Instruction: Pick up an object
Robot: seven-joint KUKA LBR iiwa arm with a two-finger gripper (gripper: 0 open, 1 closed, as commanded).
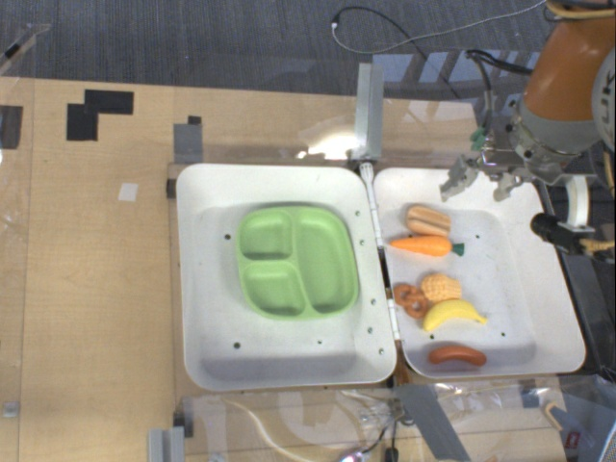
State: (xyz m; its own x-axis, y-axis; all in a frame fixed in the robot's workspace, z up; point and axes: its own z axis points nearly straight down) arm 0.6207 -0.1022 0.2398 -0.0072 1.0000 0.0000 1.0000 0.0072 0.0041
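The right bin [539,287] holds a hot dog bun [428,221], an orange carrot [422,246], a pretzel [411,299], a yellow corn piece [441,287], a banana [452,315] and a red sausage [457,356]. My gripper [478,185] hangs over the bin's far right part, above and to the right of the hot dog bun. Its two fingers are spread open with nothing between them.
The left bin [202,354] holds a green divided plate [294,261]. A metal post [370,114] stands at the back between the bins. The near right part of the right bin is bare.
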